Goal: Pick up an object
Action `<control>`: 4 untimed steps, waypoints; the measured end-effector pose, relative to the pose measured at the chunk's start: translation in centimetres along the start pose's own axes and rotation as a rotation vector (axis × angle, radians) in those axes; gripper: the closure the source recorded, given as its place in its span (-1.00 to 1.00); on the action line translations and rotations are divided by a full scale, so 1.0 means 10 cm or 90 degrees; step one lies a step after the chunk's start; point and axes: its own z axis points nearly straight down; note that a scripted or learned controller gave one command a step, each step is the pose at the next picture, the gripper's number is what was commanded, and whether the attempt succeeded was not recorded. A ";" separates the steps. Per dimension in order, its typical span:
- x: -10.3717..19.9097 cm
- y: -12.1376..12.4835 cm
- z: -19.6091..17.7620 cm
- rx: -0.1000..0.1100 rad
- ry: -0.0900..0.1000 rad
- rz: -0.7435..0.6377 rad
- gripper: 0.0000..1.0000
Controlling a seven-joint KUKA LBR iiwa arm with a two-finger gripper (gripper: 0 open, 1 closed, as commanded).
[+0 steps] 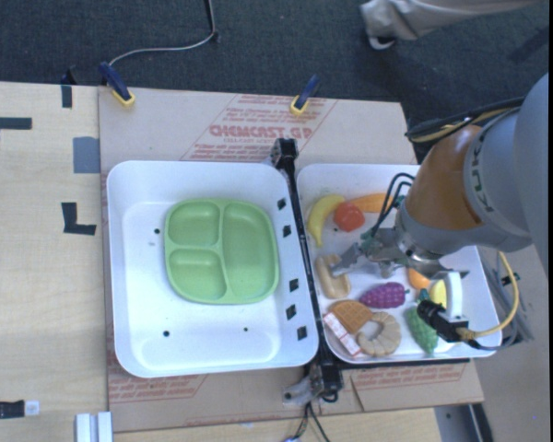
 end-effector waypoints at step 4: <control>-0.02 1.26 0.04 0.028 -0.011 0.001 -1.00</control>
